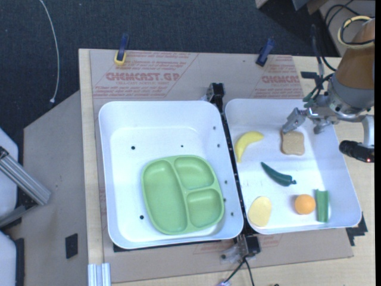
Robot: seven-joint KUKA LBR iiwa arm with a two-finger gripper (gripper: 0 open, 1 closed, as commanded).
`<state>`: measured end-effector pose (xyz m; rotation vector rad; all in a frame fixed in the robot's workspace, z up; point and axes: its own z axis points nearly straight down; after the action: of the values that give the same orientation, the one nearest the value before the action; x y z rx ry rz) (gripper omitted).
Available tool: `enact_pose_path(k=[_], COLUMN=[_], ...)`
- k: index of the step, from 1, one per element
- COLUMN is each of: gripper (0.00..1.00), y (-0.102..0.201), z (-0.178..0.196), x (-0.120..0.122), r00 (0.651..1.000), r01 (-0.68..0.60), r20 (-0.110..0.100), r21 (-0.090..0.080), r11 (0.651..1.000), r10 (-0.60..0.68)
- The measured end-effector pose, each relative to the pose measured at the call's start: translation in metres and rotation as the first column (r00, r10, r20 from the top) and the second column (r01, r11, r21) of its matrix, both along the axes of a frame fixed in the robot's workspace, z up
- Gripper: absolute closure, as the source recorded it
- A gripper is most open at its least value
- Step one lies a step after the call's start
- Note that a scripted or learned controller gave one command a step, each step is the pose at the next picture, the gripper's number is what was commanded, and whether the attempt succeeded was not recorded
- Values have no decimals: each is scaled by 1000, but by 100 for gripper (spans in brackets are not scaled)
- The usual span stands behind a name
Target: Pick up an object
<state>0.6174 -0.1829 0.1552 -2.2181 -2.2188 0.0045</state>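
The right bin (333,159) holds several small things: a yellow banana (247,143), a tan slice of bread (292,143), a dark green pepper (277,174), an orange (304,204), a green cucumber piece (322,205) and a pale yellow round piece (259,211). My gripper (305,123) hangs at the bin's far side, just beyond the bread. It is open, its two grey fingers spread apart with nothing between them.
A green divided plate (180,192) lies in the left bin (119,130). A black divider runs between the two bins. Blue and yellow clamps sit at the board's far edge. The arm's orange band (356,70) rises at the upper right.
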Motion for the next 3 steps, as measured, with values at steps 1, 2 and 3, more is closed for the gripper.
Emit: enact_pose_path(k=[1, 2, 3], gripper=[0, 0, 100], y=[-3, -3, -3], z=[-43, -70, -56], x=[-5, -5, -3], r00=[1000, 1000, 1000], r01=[1, 0, 0], r20=[1, 4, 13], r21=[0, -1, -5], r11=[1000, 1000, 1000], r10=[-1, 0, 0])
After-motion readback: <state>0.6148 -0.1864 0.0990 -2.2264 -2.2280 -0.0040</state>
